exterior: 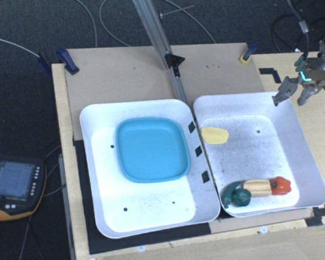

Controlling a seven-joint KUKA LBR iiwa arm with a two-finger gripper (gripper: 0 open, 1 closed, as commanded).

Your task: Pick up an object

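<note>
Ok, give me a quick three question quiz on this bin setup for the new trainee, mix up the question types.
1. True or false: the blue tray lies in the left bin.
2. Multiple choice: where is the yellow piece? A) on the blue tray B) in the right bin, near its upper left corner C) on the bare bench
3. Fill in: the green, tan and red items lie in a row along the right bin's ____ wall.

Key
1. True.
2. B.
3. Front. Meanwhile the gripper hovers beyond that bin's upper right corner, holding nothing.
</note>
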